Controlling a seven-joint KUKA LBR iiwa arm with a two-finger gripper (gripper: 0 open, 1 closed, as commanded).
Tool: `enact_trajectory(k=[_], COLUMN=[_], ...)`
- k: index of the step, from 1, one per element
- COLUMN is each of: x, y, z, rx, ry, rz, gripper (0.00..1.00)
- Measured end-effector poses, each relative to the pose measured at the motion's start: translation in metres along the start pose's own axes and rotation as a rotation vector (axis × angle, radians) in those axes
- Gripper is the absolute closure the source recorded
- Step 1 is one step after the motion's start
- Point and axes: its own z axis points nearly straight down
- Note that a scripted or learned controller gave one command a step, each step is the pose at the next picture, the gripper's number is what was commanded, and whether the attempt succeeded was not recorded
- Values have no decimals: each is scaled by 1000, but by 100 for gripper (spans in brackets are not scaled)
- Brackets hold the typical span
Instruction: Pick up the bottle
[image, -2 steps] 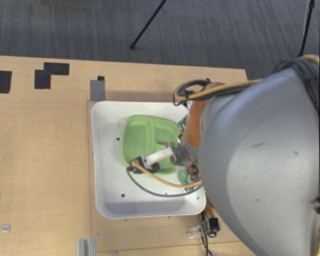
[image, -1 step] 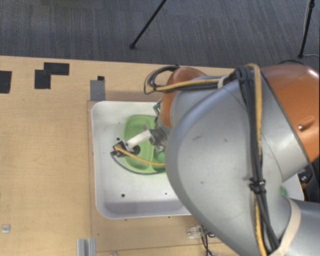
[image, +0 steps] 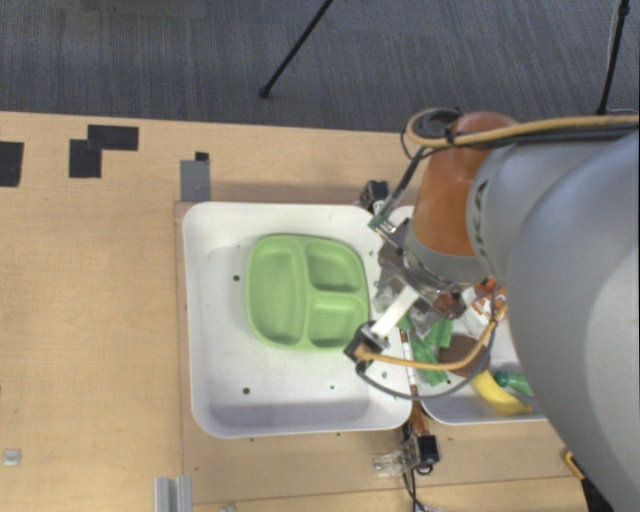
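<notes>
The grey arm (image: 560, 270) with its orange band fills the right side, its claw (image: 425, 325) lowered over the wall between the two shallow white plastic bins (image: 215, 400). Whether the claw is clenched or released cannot be told. Left of it lies a green three-compartment plastic tray (image: 300, 290). Just beneath and right of it are green pieces (image: 432, 350) and a yellow rounded object (image: 497, 392); which is the bottle cannot be told.
</notes>
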Motion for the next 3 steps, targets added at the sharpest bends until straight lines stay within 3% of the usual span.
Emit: enact_trajectory(k=[1, 2, 3], x=[36, 58, 25], y=[-33, -83, -53], z=[51, 135, 86], rx=[3, 6, 2], ry=[-4, -6, -2], rz=[324, 429, 424], gripper=[100, 100, 100])
